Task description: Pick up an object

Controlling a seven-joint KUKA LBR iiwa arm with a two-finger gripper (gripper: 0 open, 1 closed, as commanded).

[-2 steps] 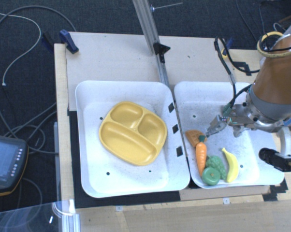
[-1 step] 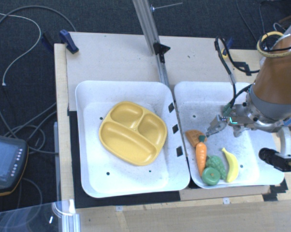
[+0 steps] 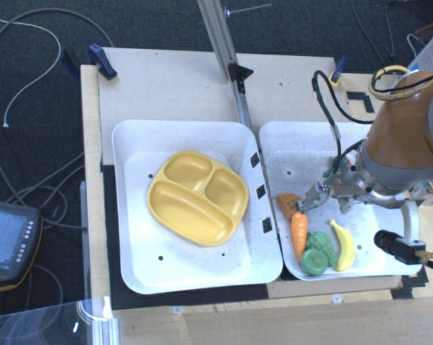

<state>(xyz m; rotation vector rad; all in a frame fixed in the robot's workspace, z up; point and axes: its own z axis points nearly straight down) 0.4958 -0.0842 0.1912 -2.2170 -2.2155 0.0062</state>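
Note:
The right bin (image 3: 295, 146) holds several toy foods near its front edge. An orange carrot (image 3: 299, 234) lies lengthwise, with a brown piece (image 3: 286, 204) just behind its tip. A green broccoli (image 3: 316, 254) sits beside the carrot, and a yellow banana (image 3: 344, 245) lies to its right. My gripper (image 3: 314, 198) hangs low over the right bin, just right of the brown piece and behind the carrot. Nothing shows held in it.
A yellow divided plate (image 3: 198, 196) lies in the middle of the left bin (image 3: 130, 149). A metal pole (image 3: 220, 27) rises between the bins at the back. The arm's orange band (image 3: 407, 131) and black cables (image 3: 328, 110) hang over the right bin's right half.

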